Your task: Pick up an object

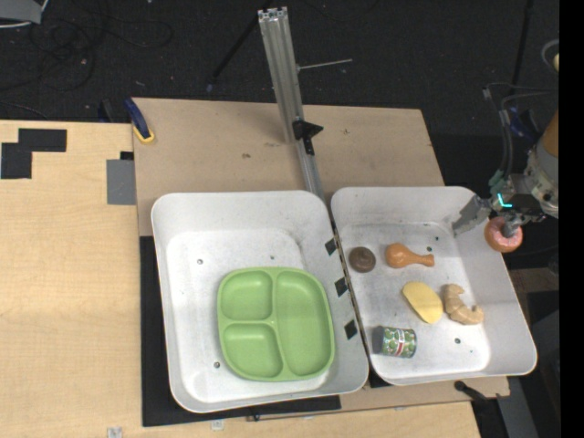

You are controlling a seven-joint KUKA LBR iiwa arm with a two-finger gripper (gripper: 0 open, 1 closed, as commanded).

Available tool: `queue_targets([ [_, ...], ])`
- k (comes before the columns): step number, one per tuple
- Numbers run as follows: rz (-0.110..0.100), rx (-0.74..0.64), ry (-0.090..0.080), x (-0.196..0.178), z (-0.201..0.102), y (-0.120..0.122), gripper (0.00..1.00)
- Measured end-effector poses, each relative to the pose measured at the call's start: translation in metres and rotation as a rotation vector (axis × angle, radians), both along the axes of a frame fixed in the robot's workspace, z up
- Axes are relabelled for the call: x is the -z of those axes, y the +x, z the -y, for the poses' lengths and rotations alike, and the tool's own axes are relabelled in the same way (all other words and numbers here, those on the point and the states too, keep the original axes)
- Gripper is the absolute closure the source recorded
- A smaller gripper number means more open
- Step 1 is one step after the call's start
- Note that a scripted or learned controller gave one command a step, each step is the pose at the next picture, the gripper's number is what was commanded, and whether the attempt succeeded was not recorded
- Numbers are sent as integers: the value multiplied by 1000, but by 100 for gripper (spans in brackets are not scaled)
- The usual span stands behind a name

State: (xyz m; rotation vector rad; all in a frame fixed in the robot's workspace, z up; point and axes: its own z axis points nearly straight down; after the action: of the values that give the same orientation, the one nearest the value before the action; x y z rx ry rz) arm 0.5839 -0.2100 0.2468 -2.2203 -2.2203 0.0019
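Observation:
My gripper (505, 219) hangs over the right rim of the right bin (511, 336), at the view's right edge, below the grey wrist. A pink ring-shaped toy (504, 236) sits right under it, between the fingers and raised above the rim, so the gripper is shut on it. Inside the right bin lie a brown round piece (362, 259), an orange drumstick-shaped toy (406, 257), a yellow wedge (422, 301), a tan knobbly piece (462, 306) and a small green can (398, 341) on its side.
The left bin (182, 245) holds a green divided plate (274, 323). A metal post (285, 80) rises behind the seam between the bins. Black clips (339, 286) sit along the seam. Light wooden board lies to the left.

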Motion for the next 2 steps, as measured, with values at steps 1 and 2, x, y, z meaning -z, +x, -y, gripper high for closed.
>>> queue_targets([
  [1,1,0,0,0,0,0,0],
  [2,-5,-1,2,44,-6,1,0],
])
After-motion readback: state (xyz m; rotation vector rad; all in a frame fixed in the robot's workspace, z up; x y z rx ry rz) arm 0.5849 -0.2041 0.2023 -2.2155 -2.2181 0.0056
